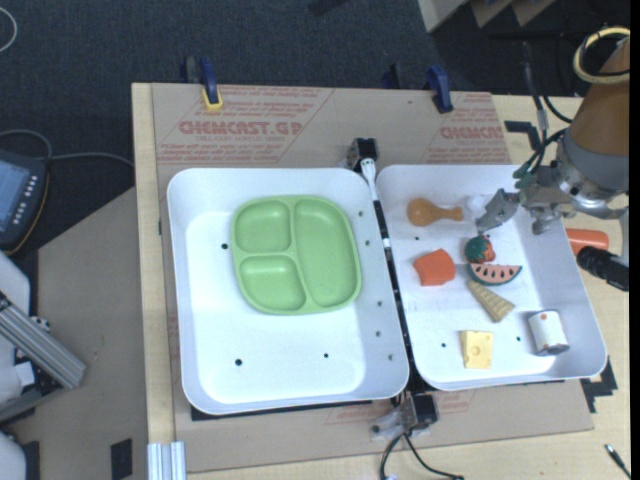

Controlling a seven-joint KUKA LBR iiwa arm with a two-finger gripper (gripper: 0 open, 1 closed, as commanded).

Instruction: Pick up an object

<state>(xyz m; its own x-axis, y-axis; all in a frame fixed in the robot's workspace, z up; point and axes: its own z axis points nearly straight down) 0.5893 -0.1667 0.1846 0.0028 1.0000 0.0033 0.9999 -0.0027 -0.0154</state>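
The right bin holds several toy foods: a tan drumstick, an orange-red block, a round red and green fruit, a watermelon slice, a waffle cone, a yellow cheese wedge and a small white can. My gripper hovers over the bin's upper right part, just above and right of the round fruit. Its two fingers stand apart, open, with nothing between them.
The left bin carries a green divided plate. A raised divider separates the two bins. An orange-tipped tool lies by the right bin's outer rim, beneath the arm.
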